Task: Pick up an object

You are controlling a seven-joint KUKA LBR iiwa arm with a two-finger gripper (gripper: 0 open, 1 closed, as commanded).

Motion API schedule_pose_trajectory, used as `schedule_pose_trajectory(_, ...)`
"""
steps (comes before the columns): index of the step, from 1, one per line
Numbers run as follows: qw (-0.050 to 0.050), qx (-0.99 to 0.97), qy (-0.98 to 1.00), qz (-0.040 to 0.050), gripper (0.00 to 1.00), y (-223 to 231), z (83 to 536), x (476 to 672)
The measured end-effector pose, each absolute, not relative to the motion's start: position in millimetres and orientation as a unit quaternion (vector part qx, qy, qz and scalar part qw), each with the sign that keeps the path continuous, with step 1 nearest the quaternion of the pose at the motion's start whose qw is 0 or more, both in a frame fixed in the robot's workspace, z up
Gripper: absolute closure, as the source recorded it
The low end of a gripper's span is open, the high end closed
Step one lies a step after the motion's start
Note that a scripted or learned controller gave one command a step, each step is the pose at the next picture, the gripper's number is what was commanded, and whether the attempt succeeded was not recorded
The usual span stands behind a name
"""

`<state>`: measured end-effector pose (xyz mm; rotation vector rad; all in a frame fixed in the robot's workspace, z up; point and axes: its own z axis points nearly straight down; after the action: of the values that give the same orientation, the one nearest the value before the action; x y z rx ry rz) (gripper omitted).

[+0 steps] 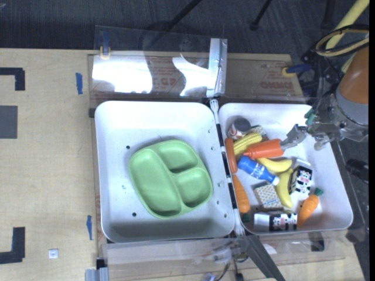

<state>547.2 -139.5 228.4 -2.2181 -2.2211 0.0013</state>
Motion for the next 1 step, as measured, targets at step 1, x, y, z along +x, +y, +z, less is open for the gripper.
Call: schedule_pose_trajectory(1,0.001,-0.651,-0.759,0.0001,0.0,-189.4,161.9,536.6)
